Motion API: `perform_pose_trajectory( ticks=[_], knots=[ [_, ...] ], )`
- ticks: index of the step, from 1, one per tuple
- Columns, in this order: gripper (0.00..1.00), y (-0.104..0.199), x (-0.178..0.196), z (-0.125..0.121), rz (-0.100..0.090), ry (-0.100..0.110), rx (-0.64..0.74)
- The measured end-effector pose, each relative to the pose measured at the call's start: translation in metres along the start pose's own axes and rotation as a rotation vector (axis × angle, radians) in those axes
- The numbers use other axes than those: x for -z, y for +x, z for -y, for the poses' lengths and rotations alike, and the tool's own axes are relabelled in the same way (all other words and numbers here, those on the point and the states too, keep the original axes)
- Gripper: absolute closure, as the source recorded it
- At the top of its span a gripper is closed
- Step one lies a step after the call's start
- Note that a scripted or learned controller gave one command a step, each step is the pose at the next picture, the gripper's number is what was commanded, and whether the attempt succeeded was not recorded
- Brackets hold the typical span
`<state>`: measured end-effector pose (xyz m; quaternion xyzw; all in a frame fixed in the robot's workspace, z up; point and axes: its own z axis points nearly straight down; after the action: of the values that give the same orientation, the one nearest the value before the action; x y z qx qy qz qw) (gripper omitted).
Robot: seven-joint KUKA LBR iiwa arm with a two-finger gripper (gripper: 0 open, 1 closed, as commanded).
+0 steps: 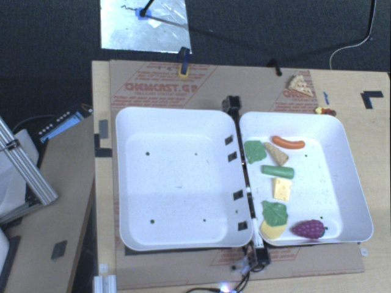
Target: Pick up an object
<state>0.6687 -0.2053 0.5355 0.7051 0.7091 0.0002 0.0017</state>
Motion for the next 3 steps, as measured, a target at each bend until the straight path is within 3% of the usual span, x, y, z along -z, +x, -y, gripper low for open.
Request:
perform_pose_trajectory(
  ticks=[3],
  knots=[
    [1.00, 0.0000, 0.0000, 0.0000, 0.000, 0.000, 0.000]
  ],
)
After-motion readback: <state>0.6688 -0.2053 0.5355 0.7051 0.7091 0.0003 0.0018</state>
